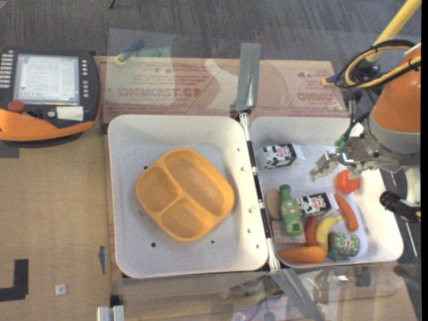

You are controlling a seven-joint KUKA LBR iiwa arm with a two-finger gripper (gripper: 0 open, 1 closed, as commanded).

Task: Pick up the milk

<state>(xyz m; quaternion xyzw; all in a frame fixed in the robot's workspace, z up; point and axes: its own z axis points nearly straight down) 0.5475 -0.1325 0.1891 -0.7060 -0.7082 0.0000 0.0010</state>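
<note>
The hand (332, 164) hangs over the upper right part of the right bin (391, 243), its grey fingers spread open and pointing toward the view's left, with nothing between them. Just beside it, toward the lower right, lies a small red-orange round item, perhaps a tomato (347, 180), and a long orange-red piece, possibly a carrot or sausage (346, 210), lies below that. The milk (277, 155), a small black-and-white cow-patterned carton, lies on its side in the upper left part of the same bin, near the hand but clearly apart from it, with bare bin floor between the two. Lower down the bin is crowded: a green bottle (289, 210) stands beside a brownish potato-like item (273, 203), a second small black-and-white carton (313, 204) lies just right of the bottle, and a banana (325, 230), a green-labelled can (344, 244) and an orange carrot (302, 253) cluster along the bottom edge. The left bin (127, 179) holds an orange divided plate (185, 193), and a teach pendant (47, 92) sits on the surface at the far left. By this evidence the task is at its early stage: the carton is untouched and unlifted. What seems left is to bring the open hand leftward over the carton, lower it, close on it and raise it. The carton lies fairly free of its neighbours, which should help, though the similar carton lower down could be mistaken for it.
</note>
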